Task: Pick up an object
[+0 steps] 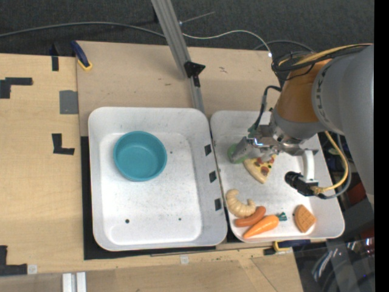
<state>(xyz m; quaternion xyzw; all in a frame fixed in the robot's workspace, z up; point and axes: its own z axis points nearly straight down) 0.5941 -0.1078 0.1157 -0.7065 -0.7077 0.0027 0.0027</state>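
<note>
Nearest, along the near edge of the right white bin (331, 227): orange toy carrot with a green tip (262, 225), touching a red sausage-shaped piece (249, 217). Just behind, a cream curled pastry-like toy (239, 203); off to the right, an orange square cracker toy (304, 218).

Farther in, mid-bin: wedge-shaped toy pizza slice with red dots (258, 169), lying flat, point toward the near side. Directly over its far end, the gripper (260, 154), tips hidden under the wrist. Cannot tell whether jaws spread or pressed together, nor whether touching the slice. Just left of it, a small dark-green rounded piece (236, 152). Over in the left white bin (100, 224), a teal round plastic bowl (140, 156), well apart from all this.

Judged likeliest target: the pizza slice. Probably light, stiff, smooth plastic; thin and flat, so prone to slipping out. Best pinched across the narrow width near the middle, jaws brought down close to the bin floor.
</note>
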